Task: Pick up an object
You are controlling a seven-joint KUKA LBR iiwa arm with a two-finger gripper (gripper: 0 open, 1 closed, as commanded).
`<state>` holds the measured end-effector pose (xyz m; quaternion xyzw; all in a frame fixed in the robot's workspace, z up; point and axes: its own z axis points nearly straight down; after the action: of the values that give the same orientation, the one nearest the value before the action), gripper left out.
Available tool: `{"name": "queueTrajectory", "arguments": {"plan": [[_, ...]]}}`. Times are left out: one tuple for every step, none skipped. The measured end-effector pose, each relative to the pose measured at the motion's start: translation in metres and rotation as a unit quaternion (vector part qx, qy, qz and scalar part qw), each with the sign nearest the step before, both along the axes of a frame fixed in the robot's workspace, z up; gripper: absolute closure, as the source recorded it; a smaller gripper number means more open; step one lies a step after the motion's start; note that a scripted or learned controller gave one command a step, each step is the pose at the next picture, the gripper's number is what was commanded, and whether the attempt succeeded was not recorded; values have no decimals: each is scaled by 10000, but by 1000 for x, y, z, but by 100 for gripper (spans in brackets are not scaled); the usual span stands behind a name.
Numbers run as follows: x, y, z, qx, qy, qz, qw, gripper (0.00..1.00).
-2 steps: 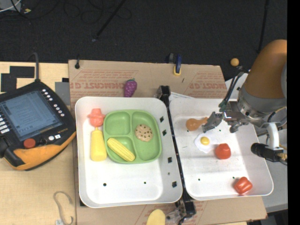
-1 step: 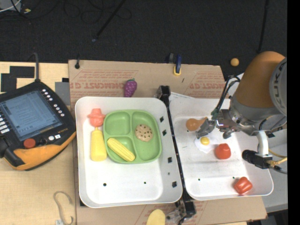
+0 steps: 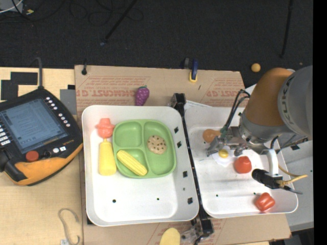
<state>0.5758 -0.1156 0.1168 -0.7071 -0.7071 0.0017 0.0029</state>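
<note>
My gripper (image 3: 220, 147) is low over the right bin (image 3: 230, 208), near its back left part. Just to its left lies a brown rounded item (image 3: 209, 135). A small white and yellow piece (image 3: 223, 155) rests directly below the gripper. A red object (image 3: 242, 164) sits just to its right, and a second red piece (image 3: 264, 202) lies near the bin's front right corner. I see nothing held by the gripper.
The left bin (image 3: 133, 203) holds a green divided plate (image 3: 125, 135) with a cookie (image 3: 156, 144) and a corn cob (image 3: 132, 163). A yellow bottle (image 3: 106, 157) with a pink top lies beside the plate. Purple grapes (image 3: 142, 95) lie on the cardboard behind. A teach pendant (image 3: 36, 129) sits at far left.
</note>
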Motion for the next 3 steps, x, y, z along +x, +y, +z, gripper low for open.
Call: {"name": "queueTrajectory", "arguments": {"plan": [[0,3,-30,-10,-22,-3,10000,0],[2,-1,-16,-26,-54,-35,10000,100],[-6,-8,34,-9,-39,-41,10000,100]]}}
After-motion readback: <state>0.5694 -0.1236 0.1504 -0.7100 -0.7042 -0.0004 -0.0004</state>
